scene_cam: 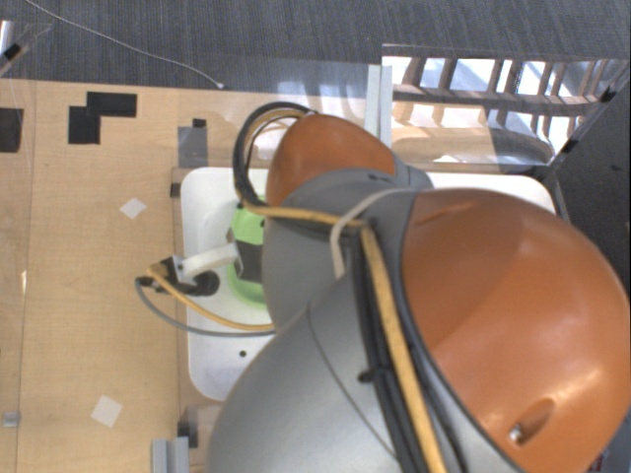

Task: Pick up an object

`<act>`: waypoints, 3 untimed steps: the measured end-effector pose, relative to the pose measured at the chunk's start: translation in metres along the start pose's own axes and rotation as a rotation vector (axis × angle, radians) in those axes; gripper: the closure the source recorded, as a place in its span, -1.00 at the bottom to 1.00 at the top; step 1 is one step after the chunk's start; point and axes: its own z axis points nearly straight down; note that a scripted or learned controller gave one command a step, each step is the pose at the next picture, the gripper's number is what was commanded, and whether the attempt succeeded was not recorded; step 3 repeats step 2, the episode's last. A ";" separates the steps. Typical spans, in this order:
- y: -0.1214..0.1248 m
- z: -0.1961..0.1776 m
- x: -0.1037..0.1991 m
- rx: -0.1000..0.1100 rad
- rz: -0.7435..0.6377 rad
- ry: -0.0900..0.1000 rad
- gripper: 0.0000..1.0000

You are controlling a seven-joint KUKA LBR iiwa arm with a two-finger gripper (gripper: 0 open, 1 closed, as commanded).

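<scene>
1. Because the arm [434, 333] reaches in from the right and bulks across most of the camera view, little of the white bin [207, 200] below it can be seen: just its left wall and near-left corner.
2. Beneath the wrist sits something bright green [246, 233], perhaps the object to pick up, perhaps part of the tool; I cannot tell which.
3. At the bin's left rim, a white fitting [202, 262] with trailing cables [163, 289] juts out.
4. As for the gripper, it hangs under the wrist, over the bin's left half; open or closed, I cannot tell.
5. To do this step well, I would judge it should descend straight, centre on one object, and close fully before lifting clear of the wall.
</scene>
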 end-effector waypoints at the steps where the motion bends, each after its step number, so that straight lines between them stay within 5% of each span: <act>1: 0.000 0.014 -0.001 -0.002 -0.395 -0.005 1.00; 2: -0.001 0.003 0.000 0.000 -0.087 -0.001 1.00; 3: -0.001 0.003 0.000 0.000 -0.087 -0.001 1.00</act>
